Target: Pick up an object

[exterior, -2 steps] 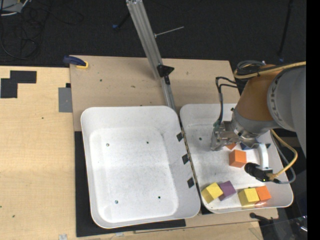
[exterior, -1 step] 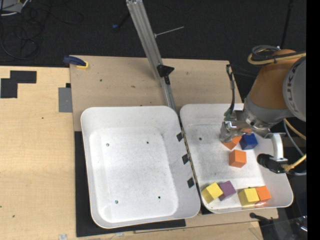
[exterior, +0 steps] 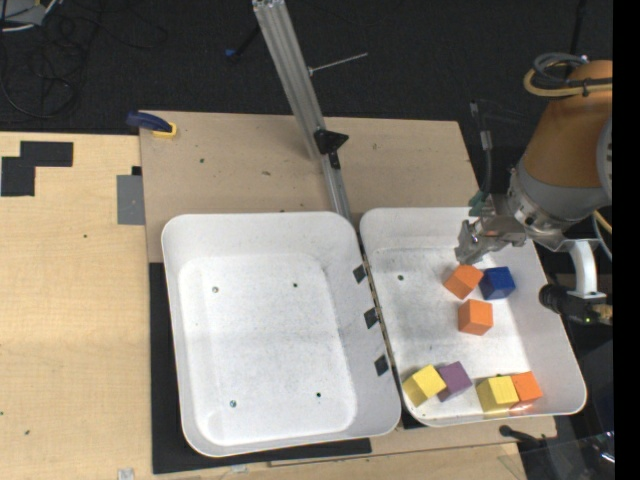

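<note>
The right bin [exterior: 415, 243] holds several small blocks. An orange block [exterior: 462, 281] and a blue block [exterior: 497, 283] lie side by side near its far right. A second orange block [exterior: 476, 317] sits just in front of them. Along the near edge lie a yellow block [exterior: 425, 383], a purple block [exterior: 454, 378], another yellow block [exterior: 496, 394] and an orange block [exterior: 526, 387]. My gripper [exterior: 474, 248] hangs just above the orange and blue pair, its tips right over the orange block. Nothing shows between its fingers.
The left bin [exterior: 200, 248] lies beside the right one, joined by black clips [exterior: 370, 318]. A slanted aluminium rail [exterior: 295, 78] rises behind the bins. The arm's orange band [exterior: 565, 153] looms over the right bin's far corner.
</note>
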`<move>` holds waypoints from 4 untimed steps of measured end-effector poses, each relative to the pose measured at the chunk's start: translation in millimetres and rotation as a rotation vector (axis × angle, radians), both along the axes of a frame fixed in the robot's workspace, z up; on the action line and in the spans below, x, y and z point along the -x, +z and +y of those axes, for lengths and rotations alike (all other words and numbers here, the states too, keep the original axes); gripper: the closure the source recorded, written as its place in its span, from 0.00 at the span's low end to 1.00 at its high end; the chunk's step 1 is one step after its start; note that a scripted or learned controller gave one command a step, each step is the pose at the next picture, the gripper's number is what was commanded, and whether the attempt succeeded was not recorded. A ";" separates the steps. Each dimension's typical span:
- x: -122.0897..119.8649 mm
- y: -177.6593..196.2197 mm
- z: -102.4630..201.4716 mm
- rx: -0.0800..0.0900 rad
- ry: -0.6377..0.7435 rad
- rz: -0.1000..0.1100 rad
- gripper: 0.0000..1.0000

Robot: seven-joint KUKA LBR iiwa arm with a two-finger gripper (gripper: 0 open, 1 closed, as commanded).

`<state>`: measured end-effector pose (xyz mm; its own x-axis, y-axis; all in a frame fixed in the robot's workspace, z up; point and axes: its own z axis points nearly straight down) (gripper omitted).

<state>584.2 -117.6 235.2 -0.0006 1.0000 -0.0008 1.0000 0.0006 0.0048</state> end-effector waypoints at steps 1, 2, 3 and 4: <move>-0.1 6.5 -0.6 -0.001 0.000 0.006 1.00; 1.4 10.8 49.8 -0.004 0.003 0.008 1.00; 10.6 -5.0 99.7 -0.003 0.003 0.010 1.00; 30.6 -3.1 145.9 -0.003 0.003 0.010 1.00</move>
<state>553.6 28.2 232.1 -0.0033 1.0000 0.0024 1.0000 0.0034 -0.0051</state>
